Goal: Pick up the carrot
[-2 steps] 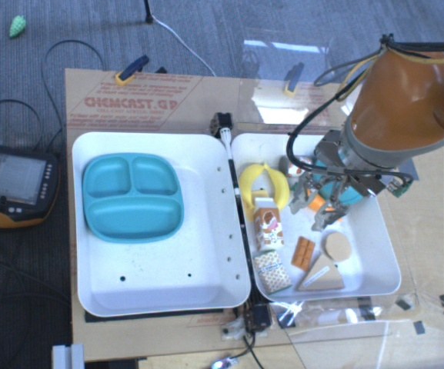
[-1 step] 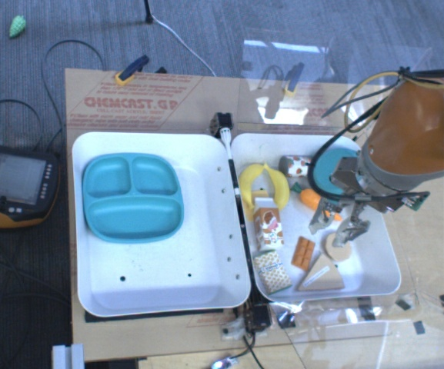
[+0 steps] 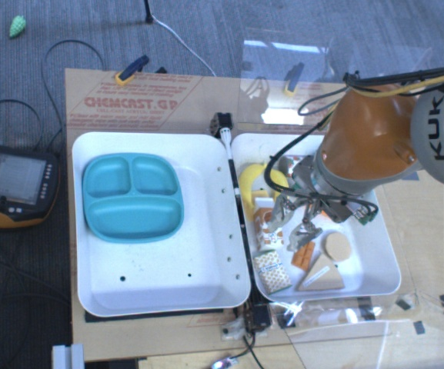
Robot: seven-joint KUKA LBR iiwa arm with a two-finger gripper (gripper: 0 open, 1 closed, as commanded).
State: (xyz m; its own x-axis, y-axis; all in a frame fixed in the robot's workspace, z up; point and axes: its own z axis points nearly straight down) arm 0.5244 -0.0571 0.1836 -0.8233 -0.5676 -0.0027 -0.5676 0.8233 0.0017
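The carrot (image 3: 305, 256), a short orange piece, lies in the right bin (image 3: 387, 271) among other toy foods. My gripper (image 3: 302, 231) hangs just above it, a little toward the back, under the orange wrist band. The metal parts of the gripper hide the carrot's upper end. From this view I cannot say whether anything touches the carrot.
In the right bin a yellow banana (image 3: 251, 181) lies at the back left, a round beige disc (image 3: 337, 247) sits right of the carrot, a pale wedge (image 3: 322, 279) is in front, and a checkered piece (image 3: 270, 267) is at front left. The left bin (image 3: 145, 283) holds a blue divided plate (image 3: 133, 196).
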